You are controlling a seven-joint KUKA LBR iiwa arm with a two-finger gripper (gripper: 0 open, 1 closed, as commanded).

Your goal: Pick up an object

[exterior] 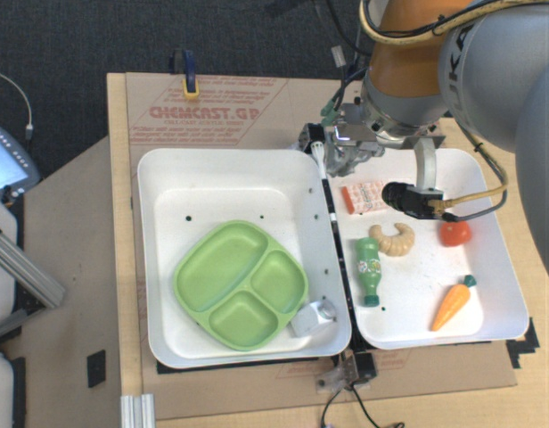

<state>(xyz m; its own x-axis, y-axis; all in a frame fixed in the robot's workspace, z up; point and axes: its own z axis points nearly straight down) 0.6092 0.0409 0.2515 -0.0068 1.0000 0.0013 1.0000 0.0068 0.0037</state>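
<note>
- A green divided plate, with three compartments, is seen lying flat in the left bin, tilted diagonally so that it fills most of the floor.
- A small clear or silvery cup-like item is found just beside the plate's lower right edge, lodged against the bin's wall; what it is cannot be made out.
- The two bins are set wall to wall, so the shared rim forms a ridge down the middle of the bench.
- In the right bin a green toy bottle is laid on its side close to that ridge, running lengthwise along it.
- A red-and-white packet is seen above the bottle, near the bin's upper left corner, lying flat.
- A toy croissant rests between the packet and the bottle, just beside the bottle's top.
- The gripper is held low over the upper left corner of the right bin, just above the packet, which is judged the likeliest thing to be picked, though the croissant lies near as well. The tool's state cannot be told, since the wrist covers it from above. Nothing is seen lifted off the floor.
- A red toy tomato sits further right, partly behind a black fitting on the arm.
- A toy carrot lies towards the lower right, well apart from the rest, and would be open to an unobstructed approach.
</note>
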